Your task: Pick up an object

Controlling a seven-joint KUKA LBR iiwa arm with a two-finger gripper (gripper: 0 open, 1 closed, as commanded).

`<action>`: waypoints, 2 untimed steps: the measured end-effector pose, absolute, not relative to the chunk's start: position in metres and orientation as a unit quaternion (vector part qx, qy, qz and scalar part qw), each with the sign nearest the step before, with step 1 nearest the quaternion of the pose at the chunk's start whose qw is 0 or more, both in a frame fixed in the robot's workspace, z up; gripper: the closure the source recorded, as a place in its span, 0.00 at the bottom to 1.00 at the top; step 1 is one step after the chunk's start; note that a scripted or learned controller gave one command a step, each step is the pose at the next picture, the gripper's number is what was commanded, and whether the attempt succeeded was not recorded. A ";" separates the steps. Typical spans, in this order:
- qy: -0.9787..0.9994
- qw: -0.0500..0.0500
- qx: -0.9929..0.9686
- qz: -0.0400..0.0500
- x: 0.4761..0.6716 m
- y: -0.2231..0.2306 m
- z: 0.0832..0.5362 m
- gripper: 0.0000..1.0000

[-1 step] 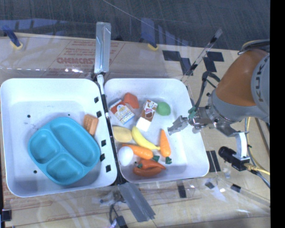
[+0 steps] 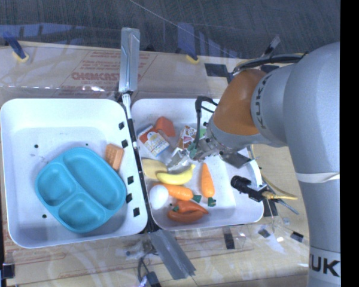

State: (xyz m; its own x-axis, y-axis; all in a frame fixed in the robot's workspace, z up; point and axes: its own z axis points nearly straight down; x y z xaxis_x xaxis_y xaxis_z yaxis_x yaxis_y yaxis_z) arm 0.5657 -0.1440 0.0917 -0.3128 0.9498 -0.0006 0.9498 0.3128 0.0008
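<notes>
Gripper (image 2: 188,154), jaw state impossible to tell, hangs low over the banana (image 2: 175,176) in the right bin (image 2: 245,211); a clean pick probably means centring on one item amid clutter.

The bench (image 2: 60,70) carries two white bins side by side: the left bin (image 2: 24,115) and the right bin (image 2: 242,211), their inner walls touching along a black-clipped seam.
</notes>
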 end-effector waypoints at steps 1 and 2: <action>0.834 0.001 0.552 0.000 0.603 -0.149 0.138 0.00; 0.815 0.000 0.579 0.000 0.630 -0.164 0.092 0.00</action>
State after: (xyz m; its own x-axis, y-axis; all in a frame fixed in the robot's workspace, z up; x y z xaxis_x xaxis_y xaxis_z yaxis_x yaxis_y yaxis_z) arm 0.6303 -0.1642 0.0918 -0.3297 0.9441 -0.0009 0.9441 0.3297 -0.0002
